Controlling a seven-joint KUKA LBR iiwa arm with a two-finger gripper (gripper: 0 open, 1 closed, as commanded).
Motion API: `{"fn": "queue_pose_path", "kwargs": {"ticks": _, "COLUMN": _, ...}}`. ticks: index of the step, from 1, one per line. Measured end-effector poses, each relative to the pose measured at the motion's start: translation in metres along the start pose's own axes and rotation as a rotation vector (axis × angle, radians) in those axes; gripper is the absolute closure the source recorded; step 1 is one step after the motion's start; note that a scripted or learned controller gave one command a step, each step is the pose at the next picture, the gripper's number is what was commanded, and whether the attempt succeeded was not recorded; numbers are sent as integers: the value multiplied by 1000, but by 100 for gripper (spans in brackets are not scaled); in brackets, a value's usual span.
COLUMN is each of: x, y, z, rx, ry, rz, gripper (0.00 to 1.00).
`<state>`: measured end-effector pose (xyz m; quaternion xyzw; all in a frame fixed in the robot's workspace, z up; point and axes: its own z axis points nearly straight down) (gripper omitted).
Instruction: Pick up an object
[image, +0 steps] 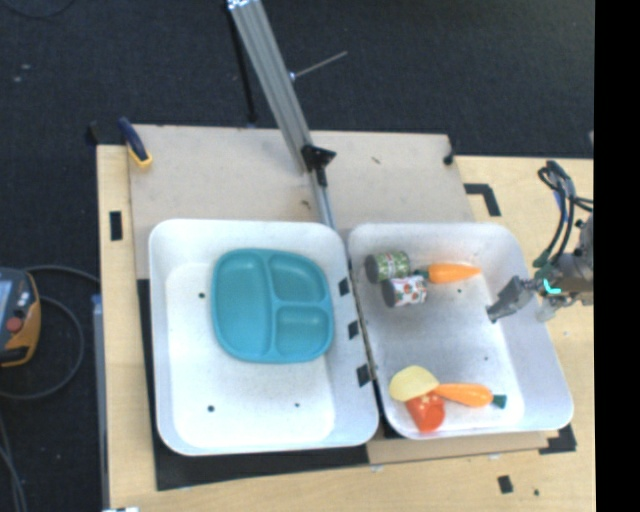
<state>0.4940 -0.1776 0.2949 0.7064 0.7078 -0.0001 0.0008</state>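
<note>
Nothing has been picked up as far as I can see: every candidate lies loose in the right-hand bin (530, 330), and the gripper (508, 299) hangs over that bin's right side with nothing in it. From here I can make out a dark finger-like part pointing in toward the bin's middle, but whether the jaws stand apart or together I cannot tell at this angle and size. At the far end of the bin a small green can (388, 266) lies on its side, with a second can, white with a printed label (405, 291), touching it just in front, and a toy carrot (452, 271) beside them to the right. At the near end sit a yellow, rounded toy piece (412, 381), a red toy piece (427, 411) pressed against it, and another carrot (468, 396) stretching off to the right. The gripper is between the two clusters and well apart from both. The left bin (180, 300) holds a teal divided plate (272, 304), which looks a poor thing to grab. So, to my eye, the whole job is ahead: choose a piece, get above it, descend, close and lift. The upper carrot or the nearer can seem the closest choices.
</note>
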Motion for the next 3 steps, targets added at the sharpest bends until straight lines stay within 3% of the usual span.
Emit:
{"fn": "queue_pose_path", "kwargs": {"ticks": 1, "x": 0, "y": 0, "z": -1, "rx": -1, "ry": 0, "rz": 0, "gripper": 0}}
{"fn": "queue_pose_path", "kwargs": {"ticks": 3, "x": 5, "y": -1, "z": 91, "rx": 2, "ry": 0, "rz": 3, "gripper": 0}}
